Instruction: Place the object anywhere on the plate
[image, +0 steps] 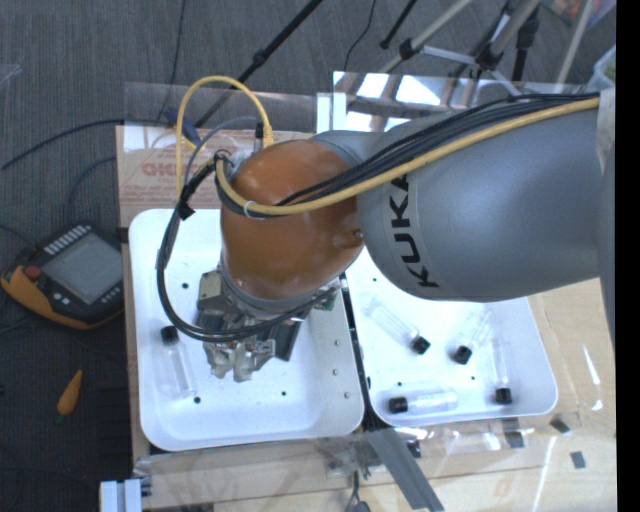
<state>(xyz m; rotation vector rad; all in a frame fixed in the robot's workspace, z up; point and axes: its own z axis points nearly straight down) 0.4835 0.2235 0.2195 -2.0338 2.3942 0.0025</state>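
Note:
My gripper (241, 364) hangs low over the middle of the left white bin (300, 415), under the orange wrist band. A clear tube with a black cap (176, 362) lies on the bin floor just left of the gripper, cap end pointing away from me. It lies apart from the gripper, with a small gap between them. The arm's bulk hides the back half of this bin.
The right white bin (530, 395) holds several clear tubes with black caps, such as one (425, 401) near its front wall and one (397, 326) near its left side. A handheld control pendant (75, 275) lies on the floor to the left.

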